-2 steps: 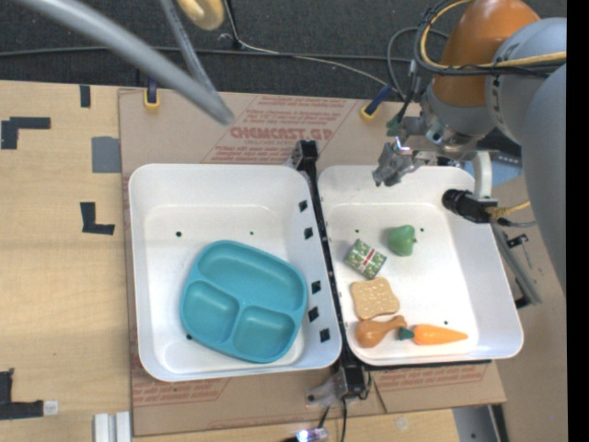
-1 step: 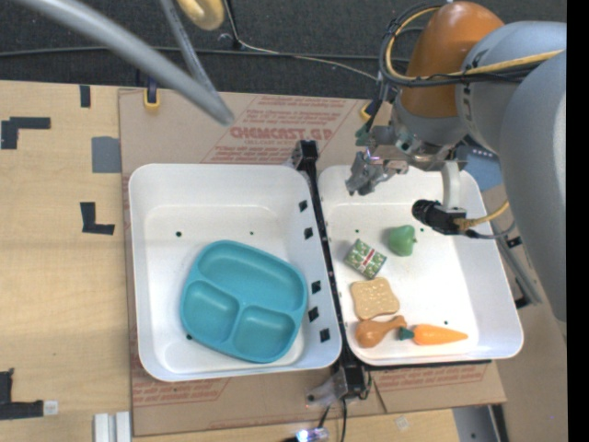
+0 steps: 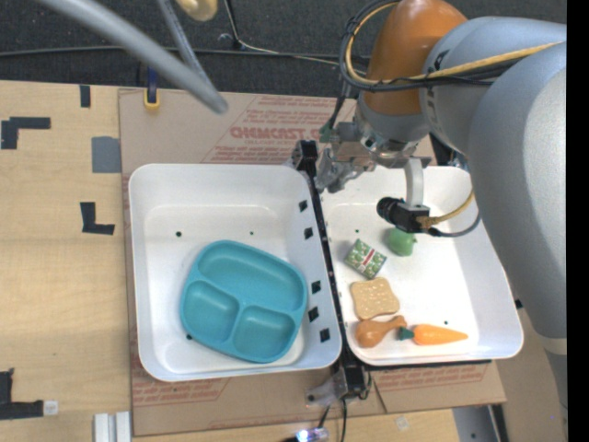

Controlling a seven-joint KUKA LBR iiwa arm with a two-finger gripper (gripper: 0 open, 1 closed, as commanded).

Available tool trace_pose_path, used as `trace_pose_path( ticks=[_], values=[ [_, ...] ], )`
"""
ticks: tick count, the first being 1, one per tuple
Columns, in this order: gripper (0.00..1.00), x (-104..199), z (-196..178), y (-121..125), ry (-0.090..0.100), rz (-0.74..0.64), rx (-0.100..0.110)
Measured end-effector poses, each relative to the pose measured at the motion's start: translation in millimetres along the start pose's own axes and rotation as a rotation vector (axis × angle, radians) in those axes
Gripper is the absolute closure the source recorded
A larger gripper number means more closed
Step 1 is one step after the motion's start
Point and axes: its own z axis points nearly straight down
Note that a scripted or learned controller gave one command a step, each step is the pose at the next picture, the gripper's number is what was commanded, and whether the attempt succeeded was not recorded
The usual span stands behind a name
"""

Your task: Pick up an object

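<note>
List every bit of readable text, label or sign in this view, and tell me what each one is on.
"CHEMCAST": red print on the cardboard sheet under the bins, partly legible; the smaller red lines around it are too blurred to read.
Green patterned box in the right bin: has a printed pattern, too small to read any wording.
Teal divided plate, toast slice, carrot: no text.

We see two bins side by side on the counter [image 3: 55, 247]: the left bin [image 3: 147, 247] holds a divided tray [image 3: 242, 300]; the right bin [image 3: 460, 284] holds a carton [image 3: 366, 258], toast [image 3: 374, 297], drumstick [image 3: 377, 331] and carrot [image 3: 434, 335] near its front.
</note>
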Motion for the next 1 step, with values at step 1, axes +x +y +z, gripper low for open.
trace_pose_path(
  ticks=[1],
  values=[
    [1.0, 54.9, 0.8, -12.3, -0.001, 0.0, 0.002]
  ],
)
